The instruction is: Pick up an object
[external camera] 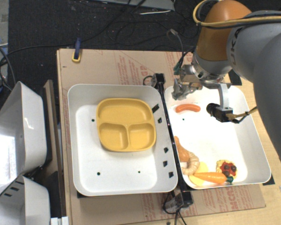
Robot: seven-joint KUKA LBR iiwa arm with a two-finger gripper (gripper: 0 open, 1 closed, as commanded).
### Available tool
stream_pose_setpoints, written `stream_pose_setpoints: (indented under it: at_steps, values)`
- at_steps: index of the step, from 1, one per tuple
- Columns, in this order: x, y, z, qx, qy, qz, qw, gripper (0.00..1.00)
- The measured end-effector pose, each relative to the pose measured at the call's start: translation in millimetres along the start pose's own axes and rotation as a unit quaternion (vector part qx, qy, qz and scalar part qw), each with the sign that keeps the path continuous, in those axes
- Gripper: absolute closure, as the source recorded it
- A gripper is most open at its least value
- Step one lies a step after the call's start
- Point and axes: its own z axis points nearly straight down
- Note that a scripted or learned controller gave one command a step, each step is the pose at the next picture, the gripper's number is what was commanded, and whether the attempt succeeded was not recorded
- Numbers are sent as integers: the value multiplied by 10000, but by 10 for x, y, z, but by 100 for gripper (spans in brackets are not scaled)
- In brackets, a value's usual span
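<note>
Toys lie loose in the right bin (253, 139): a sausage (188, 108) at its far left, a carrot (212, 176), a shrimp (191, 165) and a small pizza slice (226, 167) along the near edge. The left bin (84, 172) bears a yellow plate (126, 124), likely a place to sort things. The gripper (181, 89) hangs just beyond the sausage, at the bin's far rim, so that seems the target. How wide it stands cannot be told; nothing shows between its tips.

Grey arm (260, 36) (orange band, yellow cable).
</note>
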Motion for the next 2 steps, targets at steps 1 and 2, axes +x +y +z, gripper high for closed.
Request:
stream_pose_setpoints:
  at_steps: [1,2]
  values:
    - [478,59,-126,-2,2,3,10000,100]
    - [1104,-39,-187,8,7,-7,10000,100]
